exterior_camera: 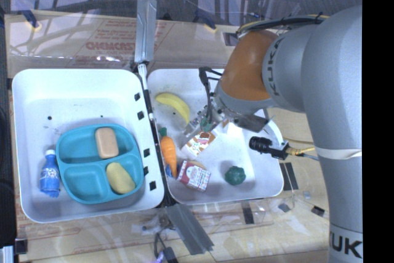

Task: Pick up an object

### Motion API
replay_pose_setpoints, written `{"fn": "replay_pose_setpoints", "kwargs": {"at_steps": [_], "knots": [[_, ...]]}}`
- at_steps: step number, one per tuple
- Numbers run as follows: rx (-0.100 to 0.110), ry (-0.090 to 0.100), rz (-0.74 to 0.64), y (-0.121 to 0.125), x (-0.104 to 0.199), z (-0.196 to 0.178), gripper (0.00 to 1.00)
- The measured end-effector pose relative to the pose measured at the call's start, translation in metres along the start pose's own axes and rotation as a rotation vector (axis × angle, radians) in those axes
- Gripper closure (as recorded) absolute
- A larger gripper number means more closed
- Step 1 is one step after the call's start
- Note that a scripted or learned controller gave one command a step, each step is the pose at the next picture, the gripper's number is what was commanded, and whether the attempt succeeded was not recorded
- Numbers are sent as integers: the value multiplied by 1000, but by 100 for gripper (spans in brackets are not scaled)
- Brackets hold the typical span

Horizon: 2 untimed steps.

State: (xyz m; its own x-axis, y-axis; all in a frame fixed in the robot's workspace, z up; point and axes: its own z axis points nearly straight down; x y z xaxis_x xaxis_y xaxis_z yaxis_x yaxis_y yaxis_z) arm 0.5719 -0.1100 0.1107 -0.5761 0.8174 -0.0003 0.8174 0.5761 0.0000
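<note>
Nearest us, lower right of centre, we see a red-and-white carton and an orange carrot. Above them the claw meets a white snack packet; we cannot tell its grip. Beyond lies a yellow banana.

Right bin: pincer over carton; banana just left-behind; carrot, box, ball nearer the front. Left bin, well left: tray holding two items; bottle beside it.
</note>
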Motion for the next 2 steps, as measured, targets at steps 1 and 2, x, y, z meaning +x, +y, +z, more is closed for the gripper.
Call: {"fn": "replay_pose_setpoints", "kwargs": {"at_steps": [1, 2], "knots": [[1, 0, 0, 0, 0, 0, 0], [-2, 1, 240, -44, -63, -11, 0]]}}
